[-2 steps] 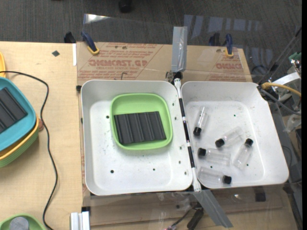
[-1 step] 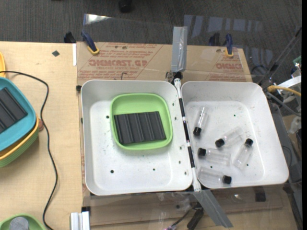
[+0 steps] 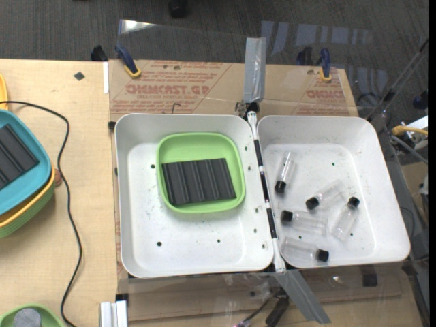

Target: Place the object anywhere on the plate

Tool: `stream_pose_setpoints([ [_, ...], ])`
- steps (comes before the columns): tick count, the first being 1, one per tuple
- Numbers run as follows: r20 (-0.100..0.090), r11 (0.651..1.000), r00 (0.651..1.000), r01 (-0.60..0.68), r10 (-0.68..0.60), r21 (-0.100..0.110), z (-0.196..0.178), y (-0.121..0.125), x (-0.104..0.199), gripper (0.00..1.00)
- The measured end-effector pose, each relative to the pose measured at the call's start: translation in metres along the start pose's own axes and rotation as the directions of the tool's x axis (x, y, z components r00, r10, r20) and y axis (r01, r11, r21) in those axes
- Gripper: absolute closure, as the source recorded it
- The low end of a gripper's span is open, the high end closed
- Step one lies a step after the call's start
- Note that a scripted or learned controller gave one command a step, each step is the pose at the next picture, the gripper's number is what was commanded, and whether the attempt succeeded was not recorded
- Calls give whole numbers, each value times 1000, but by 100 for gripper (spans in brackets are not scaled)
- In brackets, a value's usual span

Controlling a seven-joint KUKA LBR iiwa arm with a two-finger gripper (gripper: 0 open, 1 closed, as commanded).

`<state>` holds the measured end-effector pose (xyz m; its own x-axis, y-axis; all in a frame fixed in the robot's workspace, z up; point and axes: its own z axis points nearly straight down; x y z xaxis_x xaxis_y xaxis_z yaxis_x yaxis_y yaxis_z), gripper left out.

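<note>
— Where are the objects?
— Five clear vials (image 3: 320,210) lie in the right bin (image 3: 368,138), toward 5 o'clock; room is free at its 12 o'clock edge.
— And the plate?
— One green plate (image 3: 201,145) sits in the left bin (image 3: 136,237). My gripper's state I cannot tell.

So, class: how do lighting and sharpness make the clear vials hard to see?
Camera view: even, soft light, faint shadows; the vials nearly blend into the white right bin, with black caps standing out; the green plate reads clearly; edges slightly soft overall.
</note>
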<state>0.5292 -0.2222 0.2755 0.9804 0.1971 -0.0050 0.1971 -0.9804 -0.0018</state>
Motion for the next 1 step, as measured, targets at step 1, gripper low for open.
stream_pose_setpoints([
  [1,1,1000,1000,3,-3,0,9,-35,-3,0],
])
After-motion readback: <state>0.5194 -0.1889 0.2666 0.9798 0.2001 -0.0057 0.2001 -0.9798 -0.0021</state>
